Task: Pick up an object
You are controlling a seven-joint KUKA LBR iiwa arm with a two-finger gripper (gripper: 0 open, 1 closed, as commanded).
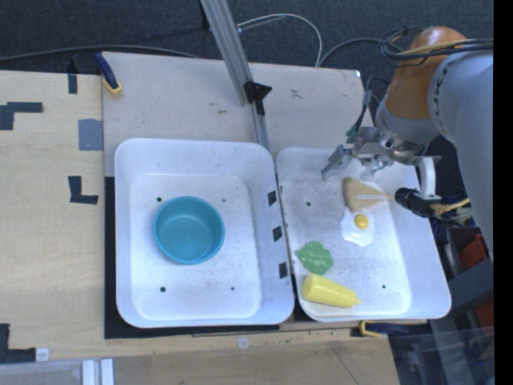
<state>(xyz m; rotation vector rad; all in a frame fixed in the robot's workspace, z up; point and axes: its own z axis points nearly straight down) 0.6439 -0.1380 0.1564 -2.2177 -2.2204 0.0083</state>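
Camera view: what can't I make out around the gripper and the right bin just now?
- Two-finger gripper: small and blurred above the right white bin; finger gap unreadable.
- Tan wedge-shaped toy: its top end meets the gripper's outline, so contact cannot be judged.
- White fried-egg toy with yellow yolk: its edge blends into the white bin floor.
- Grey arm: cut off by the right edge.

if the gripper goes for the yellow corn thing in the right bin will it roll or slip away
Probably somewhat. The yellow corn piece looks rounded and tapered, so a nudge could roll it in a curve. Its surface looks smooth and plastic-like, likely light and slippery. It lies near the right bin front wall, which may stop it.
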